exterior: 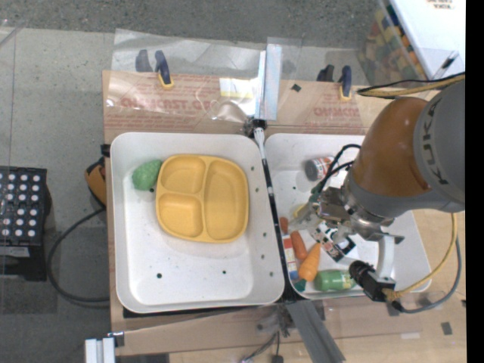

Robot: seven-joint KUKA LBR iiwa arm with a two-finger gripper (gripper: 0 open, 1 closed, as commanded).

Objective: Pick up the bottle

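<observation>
Arm (pixel 412 153) reached in from the right, its orange band and grey wrist hanging over the right bin (pixel 291 151). End effector (pixel 327 221) sat low inside that bin, near its middle, among small items. Could not tell its state from this slant; wrist and cabling hid too much.

Bottle (pixel 319 166), a small white one with a grey cap and a red patch on its label, lay on its side in the upper part of the right bin, just above the end effector and partly covered by the arm's black cable. Nothing showed it in the end effector's grasp.

Below the end effector: an orange carrot-shaped piece (pixel 309 260) beside a smaller orange-red piece (pixel 299 242), and a green item (pixel 333 280) lying against the bin's near wall.

Left bin (pixel 189 278) carried a yellow divided plate (pixel 203 197) with three compartments; a green leafy-looking lump (pixel 146 175) touched its left edge.

Table (pixel 181 100) behind the bins had clear plastic sheeting held by blue clamps (pixel 161 67).
</observation>
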